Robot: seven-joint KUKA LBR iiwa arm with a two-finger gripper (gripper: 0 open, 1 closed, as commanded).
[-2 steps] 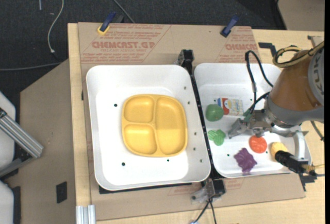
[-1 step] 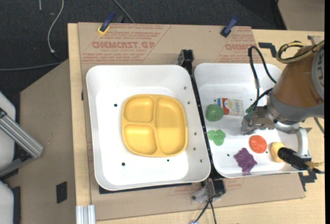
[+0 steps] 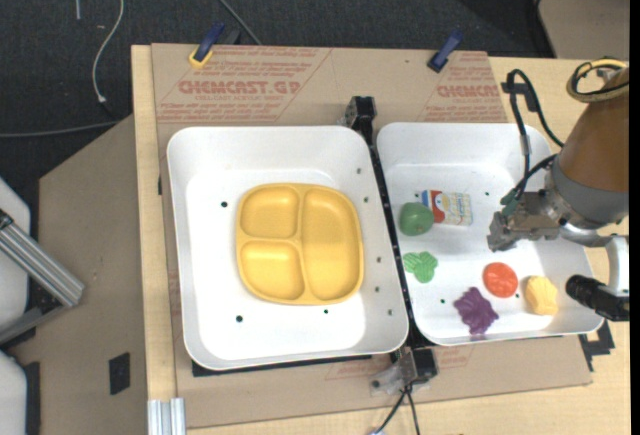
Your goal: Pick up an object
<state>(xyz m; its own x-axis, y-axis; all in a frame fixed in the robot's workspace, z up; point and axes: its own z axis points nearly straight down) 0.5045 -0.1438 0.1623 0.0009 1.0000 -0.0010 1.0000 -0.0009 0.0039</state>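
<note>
Right bin, lower right of frame: green ball (image 3: 416, 218) beside a small red-white-blue carton (image 3: 446, 207) lying flat. Below, leafy green piece (image 3: 421, 266), purple cluster (image 3: 475, 310), orange-red round item (image 3: 500, 279), yellow lump (image 3: 541, 295), all apart.

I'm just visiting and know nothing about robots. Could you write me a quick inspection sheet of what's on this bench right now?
Surface: two white bins, left bin and right bin, on a cardboard-covered bench.
Job's things: in the right bin, a green ball, green leafy toy, small carton, red-orange ball, purple grapes, yellow piece.
Clutter: yellow divided plate in the left bin.
Grippers: gripper above the right bin, holding nothing visible.
Cables: black cable beside the arm; white wire on the floor.
Surroundings: dark carpet, blue clamps.
</note>
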